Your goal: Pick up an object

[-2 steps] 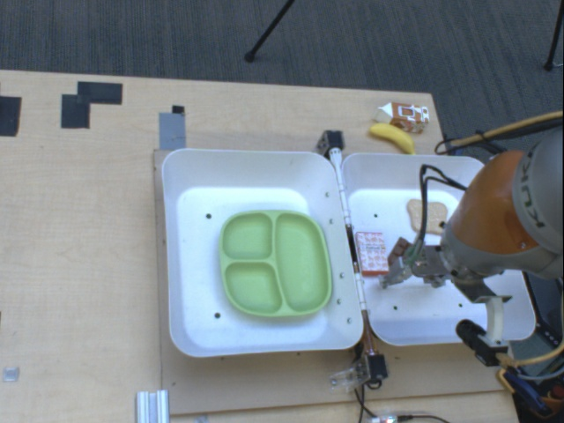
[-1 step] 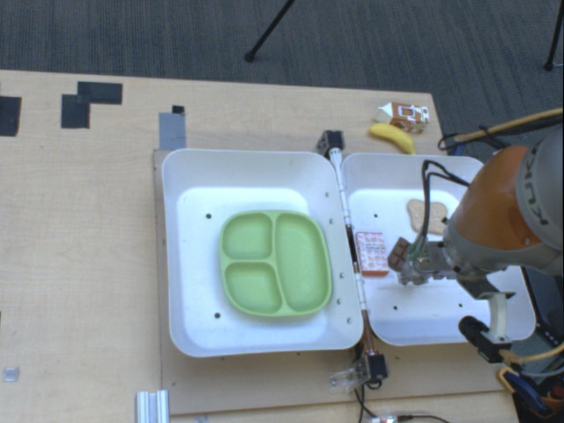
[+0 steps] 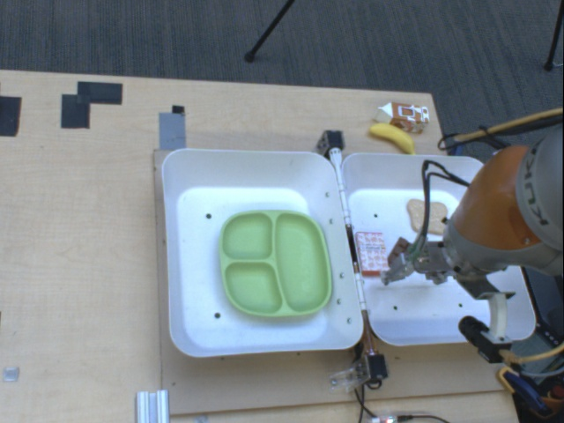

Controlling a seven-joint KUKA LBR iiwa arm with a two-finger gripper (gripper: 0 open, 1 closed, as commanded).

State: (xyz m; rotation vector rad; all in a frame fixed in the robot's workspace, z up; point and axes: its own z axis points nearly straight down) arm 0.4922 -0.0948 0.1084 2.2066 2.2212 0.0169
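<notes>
In the right bin (image 3: 414,320) a small red-and-white packet (image 3: 369,252) lies flat near the left wall. A tan slice of bread (image 3: 424,215) rests toward the bin's far side. My gripper (image 3: 397,263) hangs low over the bin floor, just right of the packet and close to its near right corner. Whether it touches the packet is unclear. The grey arm with its orange band (image 3: 493,210) covers the right part of this bin.
The left bin (image 3: 189,236) holds a green three-compartment plate (image 3: 275,263). A banana (image 3: 392,137) and a small carton (image 3: 405,113) lie on the bench behind the right bin. Black cables loop over the bin's far right corner.
</notes>
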